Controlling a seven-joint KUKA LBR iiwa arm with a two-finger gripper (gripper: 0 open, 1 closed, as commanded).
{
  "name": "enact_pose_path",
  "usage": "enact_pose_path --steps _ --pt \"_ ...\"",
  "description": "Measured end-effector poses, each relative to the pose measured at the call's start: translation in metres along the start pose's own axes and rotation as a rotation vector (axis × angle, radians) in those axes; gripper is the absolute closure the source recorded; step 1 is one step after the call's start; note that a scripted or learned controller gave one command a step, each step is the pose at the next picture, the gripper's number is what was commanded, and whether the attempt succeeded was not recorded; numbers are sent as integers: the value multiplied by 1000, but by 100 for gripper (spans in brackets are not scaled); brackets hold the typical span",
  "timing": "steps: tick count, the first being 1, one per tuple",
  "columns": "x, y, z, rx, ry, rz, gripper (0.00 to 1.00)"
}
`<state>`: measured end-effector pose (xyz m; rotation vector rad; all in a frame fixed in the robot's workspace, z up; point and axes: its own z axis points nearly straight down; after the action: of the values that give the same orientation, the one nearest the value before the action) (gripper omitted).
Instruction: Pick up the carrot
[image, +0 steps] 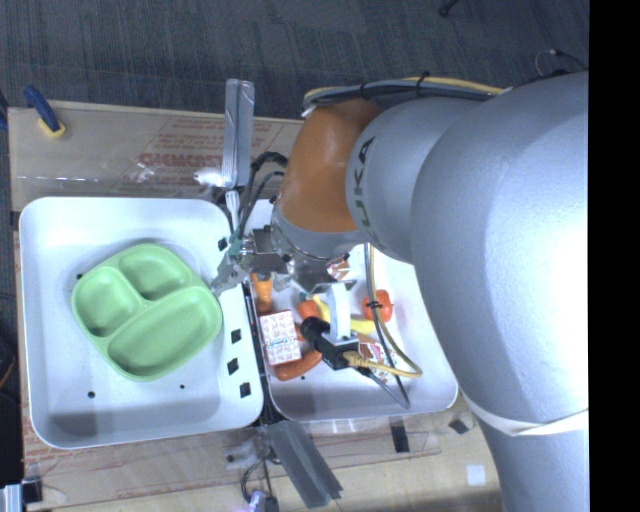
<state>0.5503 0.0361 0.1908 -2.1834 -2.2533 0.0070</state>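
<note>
On the desk (110, 150), the arm (480, 220) covers most of the right bin (440, 395), carrot (293, 369) half-hidden, and honestly can't tell the pincer's (300, 290) state.

One fixed camera, overhead, slanted.
Looks down on worktop (120, 130) and both white bins (50, 330); arm (480, 230) enters from the right, close beneath lens.
</note>
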Motion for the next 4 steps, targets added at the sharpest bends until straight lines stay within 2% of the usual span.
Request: enact_pose_path --steps 1,2,3,4 --pt "-129 -13 14 0 1 87 0" --pt "-142 16 -56 -3 1 282 0" --pt "-58 48 0 1 1 264 0" --pt "31 54 -1 -3 1 219 0"
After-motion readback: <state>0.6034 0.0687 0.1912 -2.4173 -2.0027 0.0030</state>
